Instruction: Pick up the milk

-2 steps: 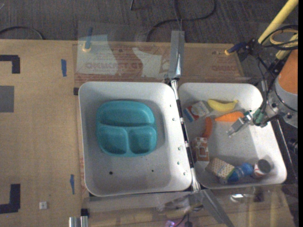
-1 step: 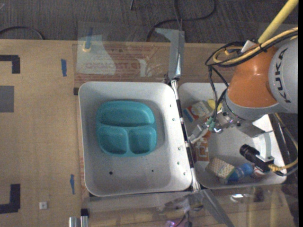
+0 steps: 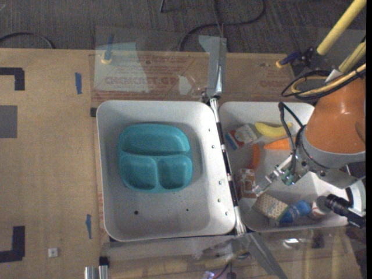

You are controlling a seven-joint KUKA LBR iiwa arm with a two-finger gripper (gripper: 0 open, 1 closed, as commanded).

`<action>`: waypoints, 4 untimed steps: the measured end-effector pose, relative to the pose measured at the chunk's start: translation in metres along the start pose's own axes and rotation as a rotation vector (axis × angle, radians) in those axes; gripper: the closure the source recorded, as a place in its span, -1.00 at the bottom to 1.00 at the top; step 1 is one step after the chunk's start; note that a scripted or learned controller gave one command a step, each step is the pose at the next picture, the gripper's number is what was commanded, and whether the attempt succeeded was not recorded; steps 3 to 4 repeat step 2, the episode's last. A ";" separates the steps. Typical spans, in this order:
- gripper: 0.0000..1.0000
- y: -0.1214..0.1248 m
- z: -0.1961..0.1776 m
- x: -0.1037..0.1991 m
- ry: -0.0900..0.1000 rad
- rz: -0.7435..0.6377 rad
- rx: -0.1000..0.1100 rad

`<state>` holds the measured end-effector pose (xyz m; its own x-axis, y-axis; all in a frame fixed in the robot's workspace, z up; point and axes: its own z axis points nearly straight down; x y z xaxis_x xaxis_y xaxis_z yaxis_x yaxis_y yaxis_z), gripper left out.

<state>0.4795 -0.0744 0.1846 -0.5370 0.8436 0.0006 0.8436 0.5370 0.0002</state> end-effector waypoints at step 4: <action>-1.00 0.007 0.090 -0.068 -0.003 -0.032 -0.003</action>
